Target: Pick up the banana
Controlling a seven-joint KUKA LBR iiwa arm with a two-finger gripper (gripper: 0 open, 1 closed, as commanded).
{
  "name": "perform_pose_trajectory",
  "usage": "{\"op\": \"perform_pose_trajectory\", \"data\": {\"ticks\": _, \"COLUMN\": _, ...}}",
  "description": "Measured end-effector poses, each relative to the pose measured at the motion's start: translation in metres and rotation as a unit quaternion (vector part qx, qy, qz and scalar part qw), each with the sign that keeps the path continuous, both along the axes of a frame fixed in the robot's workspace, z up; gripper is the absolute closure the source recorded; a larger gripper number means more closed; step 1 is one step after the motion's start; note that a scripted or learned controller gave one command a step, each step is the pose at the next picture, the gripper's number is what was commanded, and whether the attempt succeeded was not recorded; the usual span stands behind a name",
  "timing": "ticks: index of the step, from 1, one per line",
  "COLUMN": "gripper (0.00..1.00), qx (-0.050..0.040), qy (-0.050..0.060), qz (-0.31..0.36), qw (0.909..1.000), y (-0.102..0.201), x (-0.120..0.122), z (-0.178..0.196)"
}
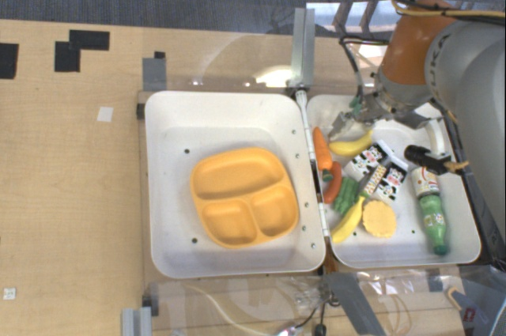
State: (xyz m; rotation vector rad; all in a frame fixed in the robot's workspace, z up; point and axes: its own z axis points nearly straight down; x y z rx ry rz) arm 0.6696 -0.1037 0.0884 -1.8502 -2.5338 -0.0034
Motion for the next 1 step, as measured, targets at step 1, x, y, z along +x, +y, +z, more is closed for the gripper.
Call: {"op": "perform_pose_trajectory", "data": {"ticks": 1, "gripper": 0.0, "qx": -0.0022, "qy": 0.0, "qz": 0.013, "qw": 0.9999, "y": 0.0009, "x": -0.0005, "z": 0.0}}
